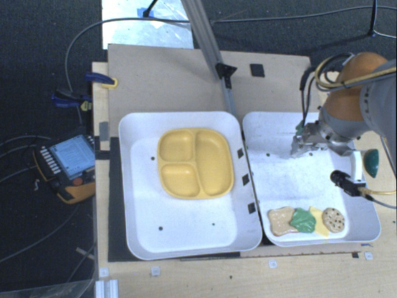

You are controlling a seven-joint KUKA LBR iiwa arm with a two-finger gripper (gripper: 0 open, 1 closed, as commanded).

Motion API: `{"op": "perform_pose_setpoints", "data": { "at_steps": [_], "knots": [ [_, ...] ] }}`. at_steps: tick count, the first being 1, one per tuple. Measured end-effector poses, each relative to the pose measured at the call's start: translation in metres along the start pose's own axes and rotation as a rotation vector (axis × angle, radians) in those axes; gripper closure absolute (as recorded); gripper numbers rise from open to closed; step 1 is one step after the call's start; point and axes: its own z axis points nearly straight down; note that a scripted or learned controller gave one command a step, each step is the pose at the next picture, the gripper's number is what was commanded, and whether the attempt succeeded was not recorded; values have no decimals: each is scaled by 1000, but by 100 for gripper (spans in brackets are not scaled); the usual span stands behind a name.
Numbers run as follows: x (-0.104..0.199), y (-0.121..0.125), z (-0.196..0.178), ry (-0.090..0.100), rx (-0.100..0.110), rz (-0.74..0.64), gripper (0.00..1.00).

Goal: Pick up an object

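Note:
Several toy food pieces lie in a row at the near end of the right bin (273, 166): a tan toast slice (281, 221), a green leaf (303, 220), a yellow piece (319, 223) and a chocolate-chip cookie (334, 219). My gripper (300, 148) hangs over the far part of that bin, well apart from the food, with nothing seen in it. The grey arm with its orange band (356, 82) comes in from the right.
The left bin (139, 185) bears a yellow divided plate (195, 163). A teal thing (371, 162) sits just outside the right bin's right rim. A grey pole (205, 36) slants down to the bins' far edge. Cables and a handheld controller (67, 163) lie off the bench at left.

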Motion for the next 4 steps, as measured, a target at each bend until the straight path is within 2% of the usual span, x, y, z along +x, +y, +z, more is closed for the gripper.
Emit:
{"op": "perform_pose_setpoints", "data": {
  "at_steps": [1,3,4],
  "knots": [
    [-8,-3,-50,-1,-2,1,100],
    [-1,15,-170,-1,-5,-5,100],
    [42,1,-168,2,3,-8,100]
  ]
}}
